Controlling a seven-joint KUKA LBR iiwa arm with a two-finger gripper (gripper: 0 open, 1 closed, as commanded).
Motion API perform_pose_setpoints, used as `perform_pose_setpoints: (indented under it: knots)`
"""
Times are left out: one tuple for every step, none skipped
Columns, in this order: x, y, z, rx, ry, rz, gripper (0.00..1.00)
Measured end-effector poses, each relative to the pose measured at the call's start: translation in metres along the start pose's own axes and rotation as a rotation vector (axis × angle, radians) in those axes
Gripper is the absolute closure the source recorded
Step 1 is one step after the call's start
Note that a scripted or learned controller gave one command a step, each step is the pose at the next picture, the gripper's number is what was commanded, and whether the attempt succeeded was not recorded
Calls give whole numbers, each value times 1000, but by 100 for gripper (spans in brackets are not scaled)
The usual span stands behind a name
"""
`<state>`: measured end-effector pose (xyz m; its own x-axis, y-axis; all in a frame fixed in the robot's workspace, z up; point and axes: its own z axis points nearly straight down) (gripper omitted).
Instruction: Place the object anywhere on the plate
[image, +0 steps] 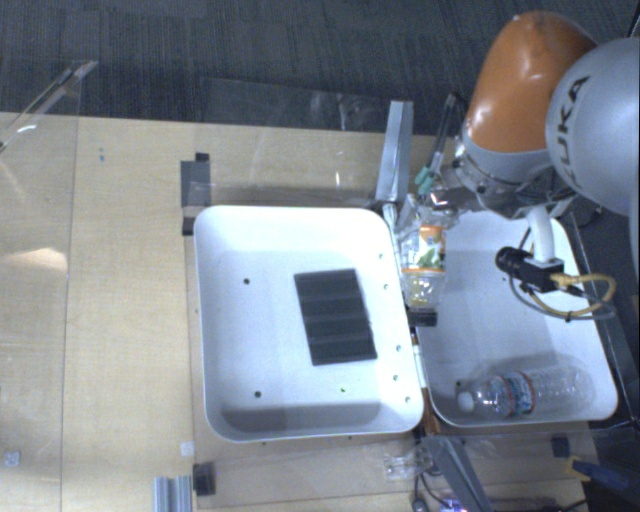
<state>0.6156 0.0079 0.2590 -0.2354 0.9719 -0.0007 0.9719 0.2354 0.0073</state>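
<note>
A dark, ridged rectangular plate (335, 316) lies flat in the middle of the left bin (230, 290). My gripper (424, 222) hangs over the seam between the two bins, below the orange band of the arm. It is shut on the top of a small clear bottle (424, 272) with an orange and green label. The bottle hangs upright beneath the fingers, over the left rim of the right bin (590, 330), right of the plate and a little further back.
A larger clear plastic bottle (522, 392) lies on its side at the front of the right bin. A black cable loop (545, 275) from the arm hangs over that bin. A small black clip (425, 318) sits on the seam between the bins.
</note>
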Motion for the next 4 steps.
perform_pose_setpoints:
  knots:
    - [52, -19, -57, -1, 0, -370, 100]
    - [32, 22, -95, -1, -1, -415, 100]
    - [33, 23, -107, -8, -3, -420, 100]
    - [53, -11, -96, 2, 1, -600, 100]
